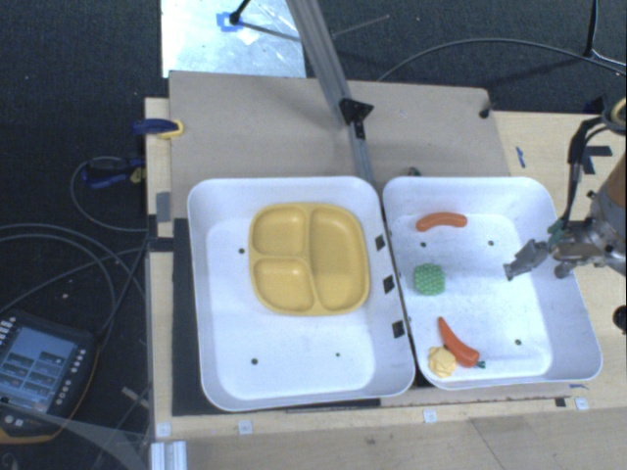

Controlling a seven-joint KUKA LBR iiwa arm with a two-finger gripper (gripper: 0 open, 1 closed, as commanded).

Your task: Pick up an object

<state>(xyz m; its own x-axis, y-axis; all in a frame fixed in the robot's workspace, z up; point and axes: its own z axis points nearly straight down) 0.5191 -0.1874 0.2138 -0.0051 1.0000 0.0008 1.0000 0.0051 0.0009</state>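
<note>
Four small things lie in the right-hand white bin [563,333]: an orange sausage [441,221] near its far wall, a green bumpy ball-like piece [428,280] toward its left side, a red-orange carrot [458,343] close to its near wall, and a pale yellow lump [442,362] touching the carrot's lower end in the near left corner. None of them is lifted; all rest on the bin floor, well apart from the gripper [521,260]. The gripper hangs over the right part of that bin, reaching in from the right on a grey arm [600,243]. Whether its fingers are apart or together cannot be told from this angle, and nothing shows between them. The left-hand white bin [220,351] sits just beside the right one and holds a yellow divided plate [309,258] with three compartments, lying flat in its far half. Both bins rest on a tan counter [265,116]. A grey pole [323,42] slants across the counter's far side. Cables and a handheld control pad [34,358] lie on the dark floor to the left.
</note>
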